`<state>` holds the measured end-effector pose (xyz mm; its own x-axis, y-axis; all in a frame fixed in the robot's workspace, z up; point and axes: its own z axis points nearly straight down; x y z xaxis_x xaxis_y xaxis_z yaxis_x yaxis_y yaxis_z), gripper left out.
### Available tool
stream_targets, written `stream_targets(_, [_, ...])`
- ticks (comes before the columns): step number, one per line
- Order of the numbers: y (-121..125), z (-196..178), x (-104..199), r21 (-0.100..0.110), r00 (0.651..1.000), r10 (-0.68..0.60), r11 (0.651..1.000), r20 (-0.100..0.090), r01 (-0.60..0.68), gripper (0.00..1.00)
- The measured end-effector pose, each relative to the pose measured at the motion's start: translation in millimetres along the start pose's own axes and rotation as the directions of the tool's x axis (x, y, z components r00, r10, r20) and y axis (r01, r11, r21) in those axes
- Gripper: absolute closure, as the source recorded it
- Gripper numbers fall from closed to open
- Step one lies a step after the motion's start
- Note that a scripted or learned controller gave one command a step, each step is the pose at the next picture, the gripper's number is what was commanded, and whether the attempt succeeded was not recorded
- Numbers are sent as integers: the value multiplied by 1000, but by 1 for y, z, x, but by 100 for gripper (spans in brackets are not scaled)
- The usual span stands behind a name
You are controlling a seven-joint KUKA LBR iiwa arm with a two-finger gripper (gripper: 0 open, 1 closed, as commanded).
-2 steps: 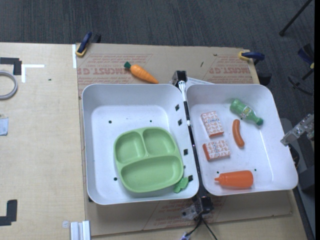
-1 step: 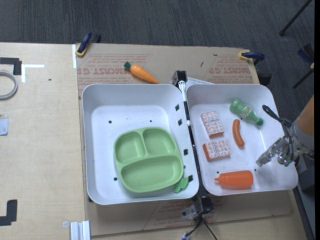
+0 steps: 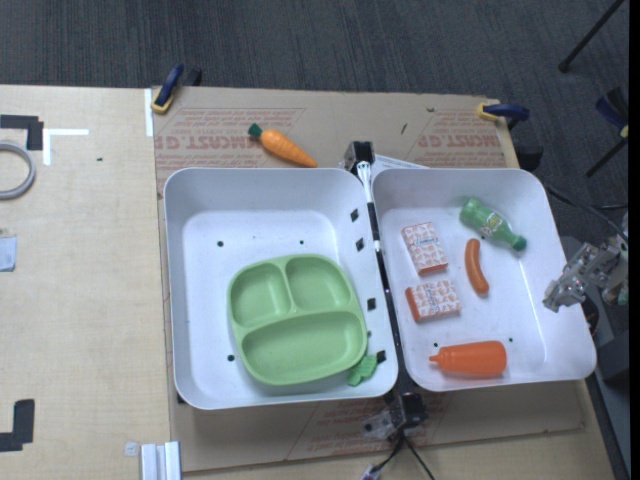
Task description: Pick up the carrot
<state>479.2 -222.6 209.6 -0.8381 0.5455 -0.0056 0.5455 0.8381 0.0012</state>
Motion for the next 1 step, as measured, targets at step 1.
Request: stream_targets(1, [0,-46,0,0,965,-263,965,1,263,100])
